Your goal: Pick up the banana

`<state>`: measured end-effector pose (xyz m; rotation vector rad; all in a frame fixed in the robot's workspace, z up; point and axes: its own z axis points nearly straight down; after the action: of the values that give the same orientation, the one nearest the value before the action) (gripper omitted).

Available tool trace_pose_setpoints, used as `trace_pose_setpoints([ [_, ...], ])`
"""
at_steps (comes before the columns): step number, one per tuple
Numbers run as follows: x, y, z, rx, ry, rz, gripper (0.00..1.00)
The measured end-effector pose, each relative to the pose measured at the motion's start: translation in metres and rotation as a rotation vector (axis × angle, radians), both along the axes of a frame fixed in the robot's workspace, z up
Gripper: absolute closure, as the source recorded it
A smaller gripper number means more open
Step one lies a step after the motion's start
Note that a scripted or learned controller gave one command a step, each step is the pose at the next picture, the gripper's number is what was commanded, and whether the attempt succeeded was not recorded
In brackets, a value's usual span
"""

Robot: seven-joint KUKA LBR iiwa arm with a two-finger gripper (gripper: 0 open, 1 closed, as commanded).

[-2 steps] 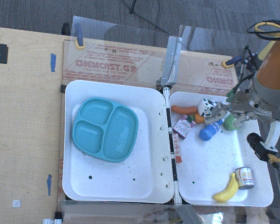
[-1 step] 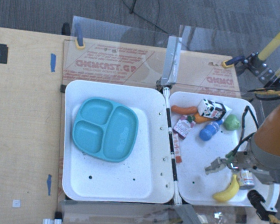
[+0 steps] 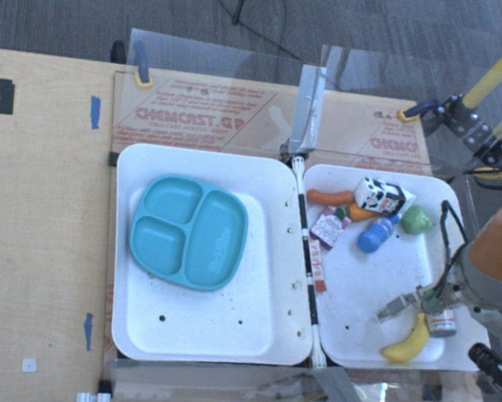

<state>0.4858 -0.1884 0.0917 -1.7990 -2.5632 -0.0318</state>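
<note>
While the banana (image 3: 406,342) lies on the floor of the right bin (image 3: 378,263), near its front right corner, the pick-up counts as not yet done.

Item, task object: banana, yellow, curved, resting flat, its upper end just beside a small can-like object (image 3: 440,324) that I cannot identify further.

Item, my tool (image 3: 410,303): low over the right bin, just above the banana's upper end; grey metal parts reach toward the left. Whether it is spread or pressed together I cannot tell from this angle. Nothing shows between its parts, so I claim no hold.

Item, other contents of the right bin, well apart from the banana along the back: carrot (image 3: 330,197), blue bottle (image 3: 375,235), green ball (image 3: 417,219), black-and-white carton (image 3: 381,197), small packet (image 3: 326,228).

Item, left bin (image 3: 193,323): teal divided plate (image 3: 189,231).

Status, by my judgement: approach made, tool near the fruit; grasp and lift both remain.
</note>
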Motion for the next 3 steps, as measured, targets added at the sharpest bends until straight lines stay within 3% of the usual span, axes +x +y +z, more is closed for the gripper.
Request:
trace_pose_setpoints([
  [1, -0.001, -0.032, -0.003, -0.025, -0.011, 0.263, 0.0],
  [2, 0.0, -0.036, 0.009, -0.033, -0.019, 0.255, 1.0],
  [3, 0.0, -0.037, 0.009, -0.033, -0.019, 0.255, 0.0],
])
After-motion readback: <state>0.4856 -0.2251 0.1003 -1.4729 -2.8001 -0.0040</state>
